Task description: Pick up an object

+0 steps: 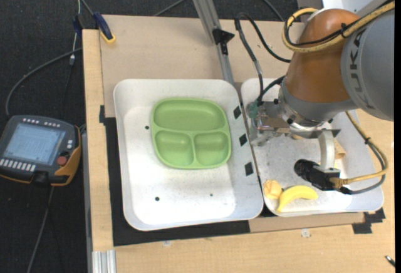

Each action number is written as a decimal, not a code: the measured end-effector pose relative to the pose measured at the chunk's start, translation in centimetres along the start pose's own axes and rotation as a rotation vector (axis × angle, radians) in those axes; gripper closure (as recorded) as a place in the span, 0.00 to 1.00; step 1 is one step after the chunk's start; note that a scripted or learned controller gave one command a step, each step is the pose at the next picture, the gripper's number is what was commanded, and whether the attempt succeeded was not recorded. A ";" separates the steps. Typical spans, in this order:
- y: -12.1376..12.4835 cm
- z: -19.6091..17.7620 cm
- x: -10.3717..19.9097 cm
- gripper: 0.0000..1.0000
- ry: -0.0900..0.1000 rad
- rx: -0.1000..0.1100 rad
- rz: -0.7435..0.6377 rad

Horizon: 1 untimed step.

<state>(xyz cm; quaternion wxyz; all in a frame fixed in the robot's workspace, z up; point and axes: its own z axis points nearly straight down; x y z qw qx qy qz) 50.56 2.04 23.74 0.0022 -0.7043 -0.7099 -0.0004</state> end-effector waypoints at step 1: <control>0.4 0.3 4.8 1.00 -0.001 -0.002 0.001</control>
